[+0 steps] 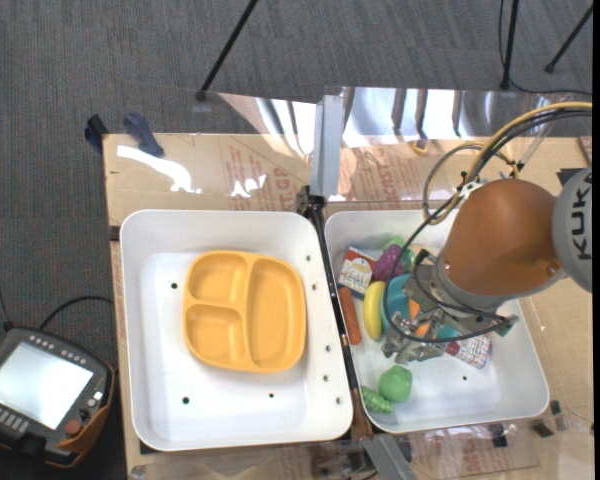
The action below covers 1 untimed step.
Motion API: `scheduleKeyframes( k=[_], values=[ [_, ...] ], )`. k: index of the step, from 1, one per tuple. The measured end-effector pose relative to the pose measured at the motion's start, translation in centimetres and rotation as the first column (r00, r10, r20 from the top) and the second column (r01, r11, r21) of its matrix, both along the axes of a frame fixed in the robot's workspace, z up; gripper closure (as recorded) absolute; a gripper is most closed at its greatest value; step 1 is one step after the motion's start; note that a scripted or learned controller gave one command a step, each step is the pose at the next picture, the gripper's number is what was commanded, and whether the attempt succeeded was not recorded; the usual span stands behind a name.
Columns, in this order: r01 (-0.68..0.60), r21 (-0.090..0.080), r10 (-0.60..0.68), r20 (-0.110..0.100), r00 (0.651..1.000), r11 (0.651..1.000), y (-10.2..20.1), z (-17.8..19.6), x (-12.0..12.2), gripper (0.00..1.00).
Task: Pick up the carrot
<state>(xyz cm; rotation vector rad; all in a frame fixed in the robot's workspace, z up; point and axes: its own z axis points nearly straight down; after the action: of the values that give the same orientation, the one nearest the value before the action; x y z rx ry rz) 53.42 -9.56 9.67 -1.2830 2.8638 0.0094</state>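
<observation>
An orange-red, stick-shaped piece that looks like the carrot (350, 316) lies along the left wall of the right bin (525, 383). My gripper (420, 334) is down in the middle of that bin, right of the carrot and mostly hidden under the orange wrist band (500, 240). Small orange patches (426, 325) show among the gripper's parts, and I cannot tell what they belong to. A yellow piece (374, 308) and a teal piece (397, 303) lie between the carrot and the gripper.
The right bin also holds a purple toy (388, 263), a printed box (356, 266), a green ball (396, 383), a small green piece (377, 400) and a pink-white packet (470, 349). A yellow divided plate (245, 310) sits in the left bin (150, 368).
</observation>
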Motion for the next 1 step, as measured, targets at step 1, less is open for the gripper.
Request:
scheduleKeyframes(
  k=[1],
  values=[
    [-0.047, -0.006, 0.047, 0.012, 0.999, 0.999, 6.5, 14.15, -3.29, 1.0]
  ],
)
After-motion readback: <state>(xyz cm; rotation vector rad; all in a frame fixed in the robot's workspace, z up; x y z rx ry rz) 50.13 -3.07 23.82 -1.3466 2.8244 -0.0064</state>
